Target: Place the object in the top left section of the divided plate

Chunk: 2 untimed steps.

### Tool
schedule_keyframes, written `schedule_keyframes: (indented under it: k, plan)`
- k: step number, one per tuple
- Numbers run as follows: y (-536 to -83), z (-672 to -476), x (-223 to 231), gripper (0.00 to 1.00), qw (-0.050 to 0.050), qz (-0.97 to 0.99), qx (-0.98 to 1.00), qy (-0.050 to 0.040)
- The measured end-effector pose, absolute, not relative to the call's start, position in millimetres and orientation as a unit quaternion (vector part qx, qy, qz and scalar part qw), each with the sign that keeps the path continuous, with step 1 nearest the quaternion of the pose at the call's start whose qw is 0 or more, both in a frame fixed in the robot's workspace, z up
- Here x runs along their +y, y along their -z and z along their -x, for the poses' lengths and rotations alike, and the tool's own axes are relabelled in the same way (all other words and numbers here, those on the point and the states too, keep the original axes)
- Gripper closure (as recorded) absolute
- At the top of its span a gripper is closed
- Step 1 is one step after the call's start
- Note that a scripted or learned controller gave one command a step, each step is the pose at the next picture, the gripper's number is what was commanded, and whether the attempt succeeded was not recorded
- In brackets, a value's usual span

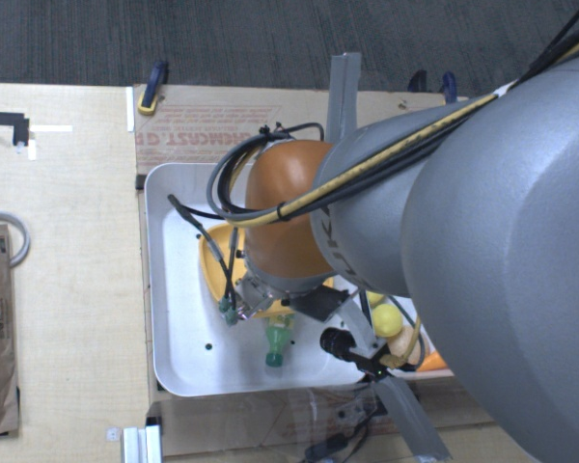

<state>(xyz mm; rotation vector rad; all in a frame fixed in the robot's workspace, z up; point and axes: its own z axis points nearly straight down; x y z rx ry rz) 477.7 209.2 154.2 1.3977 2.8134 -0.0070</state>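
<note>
From the camera view, my arm (444, 220) covers most of the white bin (174, 287), and my tool (256, 307) sits low over it; whether it is clenched or released I cannot tell. A green object (277, 340) lies on the bin floor just below the tool, beside the yellow plate (212, 258). I judge I should confirm a secure grip before carrying toward the plate's section.

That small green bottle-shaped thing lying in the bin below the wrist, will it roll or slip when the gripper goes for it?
The green object lies on its side on the white bin floor, so a nudge would probably roll it. It looks like small, smooth plastic: likely light and somewhat slippery. Its narrow shape may pivot if pinched off-centre.
</note>
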Motion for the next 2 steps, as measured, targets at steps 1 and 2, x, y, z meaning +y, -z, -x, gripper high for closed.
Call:
schedule_keyframes:
  k: [1,2]
  plan:
    - [-252.3,-492.3,115.5,1.0,-0.001,-0.402,0.915,-0.002]
    - [-291.5,-520.3,80.8,1.0,-0.001,-0.387,0.922,0.0011]
